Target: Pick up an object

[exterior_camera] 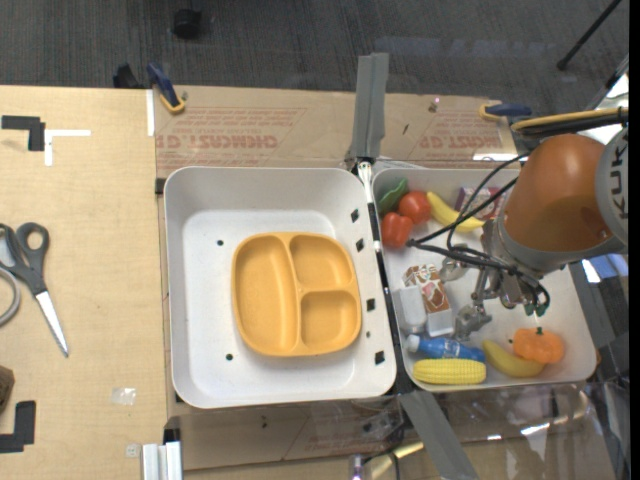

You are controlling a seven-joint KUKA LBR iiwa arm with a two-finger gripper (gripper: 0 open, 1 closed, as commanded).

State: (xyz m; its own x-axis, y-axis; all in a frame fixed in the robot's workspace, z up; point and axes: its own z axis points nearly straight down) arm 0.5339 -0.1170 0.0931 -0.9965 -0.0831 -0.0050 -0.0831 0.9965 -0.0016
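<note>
Arm reaching into the right bin [578, 298] over a heap of toy food.

The gripper [470, 320] is hanging low in the right bin, just above a blue bottle [445, 348] and a corn cob [449, 371]; whether it is wide, narrow or gripping anything I cannot tell. A small white carton [428, 295] is lying just left of it, a banana [512, 359] and an orange pumpkin-like toy [539, 345] are sitting to its right, and red tomatoes [405, 217], a green pepper [391, 193] and a second banana [445, 211] are crowding the far corner. A yellow divided plate [296, 293] is resting in the left bin [190, 268]. Scissors [38, 278] are lying on the bench [80, 368], well apart.
</note>
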